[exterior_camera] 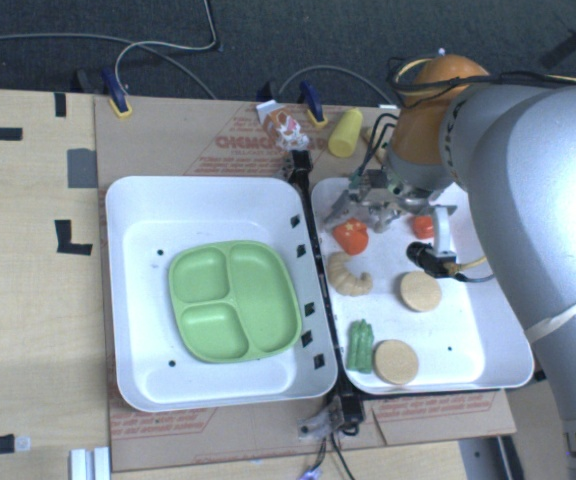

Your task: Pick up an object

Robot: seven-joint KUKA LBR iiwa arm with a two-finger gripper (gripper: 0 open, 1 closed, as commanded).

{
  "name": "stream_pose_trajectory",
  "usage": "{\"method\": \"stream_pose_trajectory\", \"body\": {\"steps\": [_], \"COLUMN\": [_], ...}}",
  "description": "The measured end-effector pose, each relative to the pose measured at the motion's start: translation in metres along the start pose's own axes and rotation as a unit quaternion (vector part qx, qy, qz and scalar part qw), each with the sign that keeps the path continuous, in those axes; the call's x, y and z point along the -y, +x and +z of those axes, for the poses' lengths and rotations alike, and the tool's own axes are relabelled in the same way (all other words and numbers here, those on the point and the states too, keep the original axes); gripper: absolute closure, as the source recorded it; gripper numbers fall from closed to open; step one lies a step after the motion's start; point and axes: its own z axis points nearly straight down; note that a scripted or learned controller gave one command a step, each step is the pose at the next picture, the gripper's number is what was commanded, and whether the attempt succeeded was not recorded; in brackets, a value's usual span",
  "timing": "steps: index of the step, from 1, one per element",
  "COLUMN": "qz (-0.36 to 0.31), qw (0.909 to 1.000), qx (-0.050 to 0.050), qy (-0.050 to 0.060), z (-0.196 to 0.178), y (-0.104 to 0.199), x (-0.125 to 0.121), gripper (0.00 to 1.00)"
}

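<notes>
Gripper (363,206) low in right bin (468,368), near back-left corner — finger state: can't tell (wrist in way). Red tomato-like piece (350,236) lies just below-left of it, roundish, no clear long axis. Divider wall close on left; croissant (350,278) just in front — open room twd right-centre.

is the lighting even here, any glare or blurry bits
Camera view: soft overhead light, mostly even; the left bin and right bin read bright white without blown-out glare; the green tray casts only a faint shadow. The arm, close to the lens, looks soft and large, and it darkens the area around the gripper, where detail is murky. The small foods in the right bin stay reasonably sharp.
</notes>
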Motion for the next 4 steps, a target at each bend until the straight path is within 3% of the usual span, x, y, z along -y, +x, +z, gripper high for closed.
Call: {"method": "stream_pose_trajectory", "body": {"steps": [3, 4], "qz": [0.001, 0.000], "qw": [1.0000, 1.0000], "qx": [0.000, 0.001], "qy": [0.001, 0.000], "z": [0.000, -0.010], "y": [-0.001, -0.001], "x": [0.010, 0.010], "gripper": [0.00, 1.00]}}
